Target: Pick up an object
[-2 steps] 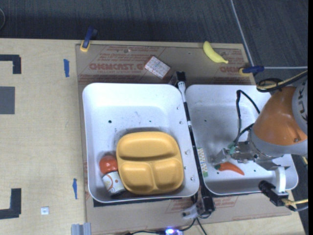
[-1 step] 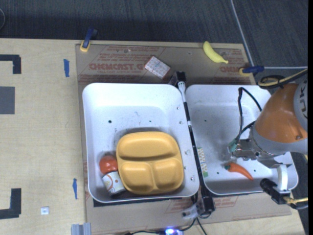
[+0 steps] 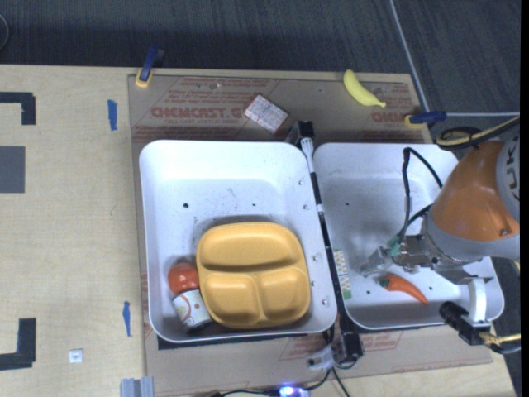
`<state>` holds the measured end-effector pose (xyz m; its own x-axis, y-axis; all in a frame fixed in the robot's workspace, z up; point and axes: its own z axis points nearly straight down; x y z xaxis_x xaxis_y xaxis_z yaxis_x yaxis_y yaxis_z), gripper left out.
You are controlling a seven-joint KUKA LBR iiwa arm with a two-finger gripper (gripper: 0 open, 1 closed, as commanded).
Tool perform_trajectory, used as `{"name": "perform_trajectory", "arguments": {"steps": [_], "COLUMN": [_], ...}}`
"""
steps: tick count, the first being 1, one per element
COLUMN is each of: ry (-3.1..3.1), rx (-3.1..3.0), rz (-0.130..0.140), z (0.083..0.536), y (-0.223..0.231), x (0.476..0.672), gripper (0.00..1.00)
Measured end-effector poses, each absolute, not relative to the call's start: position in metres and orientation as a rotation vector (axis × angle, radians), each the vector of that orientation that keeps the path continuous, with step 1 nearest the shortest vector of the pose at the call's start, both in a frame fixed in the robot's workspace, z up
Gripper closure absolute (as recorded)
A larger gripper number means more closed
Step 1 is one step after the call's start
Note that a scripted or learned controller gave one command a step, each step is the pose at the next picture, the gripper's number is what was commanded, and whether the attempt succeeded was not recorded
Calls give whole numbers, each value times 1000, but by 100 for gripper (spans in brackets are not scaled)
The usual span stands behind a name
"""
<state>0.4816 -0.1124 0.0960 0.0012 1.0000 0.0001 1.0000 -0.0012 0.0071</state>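
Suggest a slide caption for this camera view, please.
Grey KUKA arm's hand poised above a small orange toy carrot in the right white bin.

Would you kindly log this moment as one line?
arm: over right bin | gripper: just above orange carrot | grasp: none seen | left bin: yellow tray

Grey arm (image 3: pixel 496 222) with a bulbous orange band, black cable looping along its side.
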Motion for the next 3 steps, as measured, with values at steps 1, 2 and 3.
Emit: {"name": "perform_trajectory", "arguments": {"steps": [1,2,3], "ry": [2221,2218,2218], "rx": [2219,2218,2218], "rz": [4,9,9], "z": [86,96,96], "y": [-91,-91,-91], "x": [481,482,482], "gripper": [0,100,0]}}
